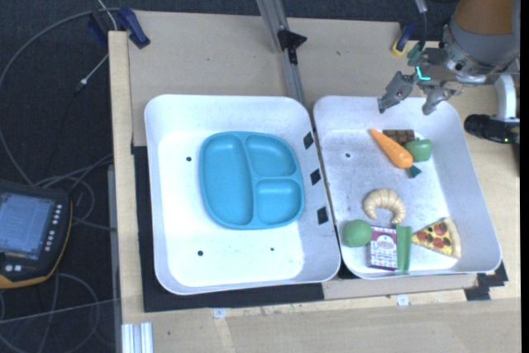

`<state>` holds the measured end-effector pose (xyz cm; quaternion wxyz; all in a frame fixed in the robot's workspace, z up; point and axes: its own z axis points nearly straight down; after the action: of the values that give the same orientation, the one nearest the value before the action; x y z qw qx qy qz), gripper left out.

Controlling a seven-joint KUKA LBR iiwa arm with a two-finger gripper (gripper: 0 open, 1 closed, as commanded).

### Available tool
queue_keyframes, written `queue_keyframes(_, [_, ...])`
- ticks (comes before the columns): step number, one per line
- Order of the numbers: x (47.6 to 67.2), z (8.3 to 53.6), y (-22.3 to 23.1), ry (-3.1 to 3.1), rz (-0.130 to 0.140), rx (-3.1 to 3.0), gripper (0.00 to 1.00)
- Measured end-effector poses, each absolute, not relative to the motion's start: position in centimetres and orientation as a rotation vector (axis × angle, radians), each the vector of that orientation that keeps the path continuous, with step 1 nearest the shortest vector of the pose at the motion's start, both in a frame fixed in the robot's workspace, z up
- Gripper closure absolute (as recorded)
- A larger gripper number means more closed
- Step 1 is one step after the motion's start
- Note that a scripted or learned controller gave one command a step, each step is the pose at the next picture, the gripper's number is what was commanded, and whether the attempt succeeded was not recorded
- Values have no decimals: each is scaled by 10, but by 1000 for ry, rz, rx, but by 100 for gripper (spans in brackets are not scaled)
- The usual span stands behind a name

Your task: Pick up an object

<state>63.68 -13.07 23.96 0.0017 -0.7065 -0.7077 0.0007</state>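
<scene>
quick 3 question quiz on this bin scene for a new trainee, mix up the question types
1. True or false: the blue tray lies in the left bin.
2. Which item lies nearest the hand? A) pizza slice B) carrot C) croissant
3. Fill in: the hand's fingers are ____, with nothing between them.

Key: 1 true. 2 B, the carrot lies at the far end of the right bin, just below the hand. 3 open.
</scene>
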Motion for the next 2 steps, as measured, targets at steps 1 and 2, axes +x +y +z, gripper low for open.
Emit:
queue_keyframes(1, [645, 189, -125, -2218, 6, -2215, 0])
queue_keyframes(2, [652, 133, -118, -2218, 7, -2215, 0])
